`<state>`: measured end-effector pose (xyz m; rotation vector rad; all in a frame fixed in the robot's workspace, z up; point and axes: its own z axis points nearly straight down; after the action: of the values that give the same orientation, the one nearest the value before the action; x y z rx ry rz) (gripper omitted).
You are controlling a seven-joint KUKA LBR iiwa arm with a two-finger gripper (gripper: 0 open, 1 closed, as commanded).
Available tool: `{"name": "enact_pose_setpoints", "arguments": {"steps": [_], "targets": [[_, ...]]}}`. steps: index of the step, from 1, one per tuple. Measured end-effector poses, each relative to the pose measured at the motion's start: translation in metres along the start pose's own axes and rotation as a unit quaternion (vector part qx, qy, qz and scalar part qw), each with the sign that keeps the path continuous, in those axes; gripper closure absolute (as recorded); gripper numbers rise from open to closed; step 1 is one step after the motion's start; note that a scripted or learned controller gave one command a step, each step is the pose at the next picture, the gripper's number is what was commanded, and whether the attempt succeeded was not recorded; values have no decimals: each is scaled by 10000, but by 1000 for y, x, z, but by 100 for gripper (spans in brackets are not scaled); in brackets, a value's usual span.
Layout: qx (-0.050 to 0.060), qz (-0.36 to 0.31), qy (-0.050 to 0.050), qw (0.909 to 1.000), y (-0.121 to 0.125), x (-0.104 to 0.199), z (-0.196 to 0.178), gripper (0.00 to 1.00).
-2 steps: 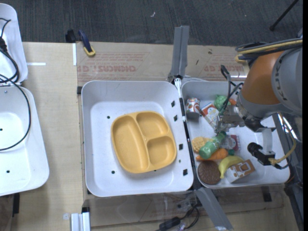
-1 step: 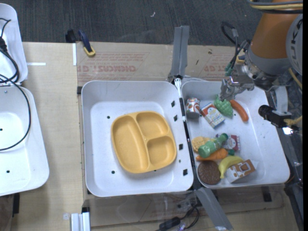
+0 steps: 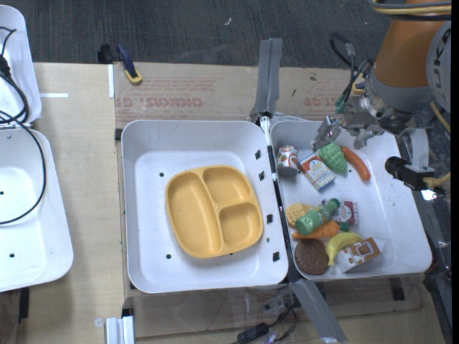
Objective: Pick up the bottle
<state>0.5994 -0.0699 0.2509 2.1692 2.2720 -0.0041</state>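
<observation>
Green bottle [image 3: 316, 218] lies tilted mid right bin [image 3: 401, 253], touching the carrot [image 3: 326, 230] and banana [image 3: 340, 244]. My claw [image 3: 331, 129] hovers near the bin's far edge; whether it's apart I cannot tell. I'd descend across the bottle's body.

A single fixed camera looks down at a slant from above the bench [image 3: 72, 92], far enough to take in both white bins [image 3: 136, 192]; the arm [image 3: 409, 49] enters from the frame's right
</observation>
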Motion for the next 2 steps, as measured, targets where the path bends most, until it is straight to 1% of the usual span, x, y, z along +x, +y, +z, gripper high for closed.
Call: {"name": "enact_pose_setpoints", "arguments": {"steps": [1,2], "targets": [[7,-66,3,10000,24,-53,111,0],[-37,200,-1,9998,28,-56,154,0]]}}
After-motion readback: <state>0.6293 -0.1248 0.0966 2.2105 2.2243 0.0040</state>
